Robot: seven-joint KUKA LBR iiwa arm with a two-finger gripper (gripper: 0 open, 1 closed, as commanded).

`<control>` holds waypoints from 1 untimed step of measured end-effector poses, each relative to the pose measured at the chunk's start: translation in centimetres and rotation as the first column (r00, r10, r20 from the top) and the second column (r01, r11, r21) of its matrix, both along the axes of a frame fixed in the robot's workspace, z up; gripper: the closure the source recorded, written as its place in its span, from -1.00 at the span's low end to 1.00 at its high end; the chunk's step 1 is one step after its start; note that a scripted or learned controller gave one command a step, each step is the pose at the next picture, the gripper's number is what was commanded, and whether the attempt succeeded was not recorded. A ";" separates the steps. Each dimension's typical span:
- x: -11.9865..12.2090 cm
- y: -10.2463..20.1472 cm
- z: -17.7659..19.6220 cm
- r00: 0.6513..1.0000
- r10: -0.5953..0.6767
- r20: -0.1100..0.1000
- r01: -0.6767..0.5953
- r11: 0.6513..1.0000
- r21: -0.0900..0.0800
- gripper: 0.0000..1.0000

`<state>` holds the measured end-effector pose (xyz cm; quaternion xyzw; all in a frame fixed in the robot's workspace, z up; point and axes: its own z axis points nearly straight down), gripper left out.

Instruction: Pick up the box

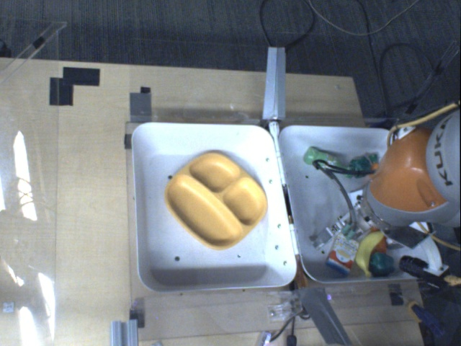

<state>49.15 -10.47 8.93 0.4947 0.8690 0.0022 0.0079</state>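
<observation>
My gripper point(344, 231) is down low in the right bin point(302, 193), at the end of the arm point(410, 175) with its orange band, and it hangs right over the clutter along that bin's near edge. From this angle I can't tell how it is set or whether it has hold of anything; the metal parts blur into the things beneath.

The box point(338, 256) looks to me like the small carton just below the gripper, white and red with a blue end, lying flat near the front wall. A yellow toy point(367, 245) touches its right side, with a dark teal piece point(382, 264) just beyond, and a green toy point(338, 158) sits well apart at the far side of the bin. The left bin point(144, 215) holds a big yellow moulded tray point(216, 199).

I judge the box light, fairly stiff but crushable, with a slick printed skin. I'd pinch it across its short sides, near the middle, and gently, since the crowding neighbours leave little room on the right
</observation>
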 end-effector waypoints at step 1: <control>0.0 0.9 0.0 1.000 -0.010 0.000 0.010 1.000 0.000 -1.00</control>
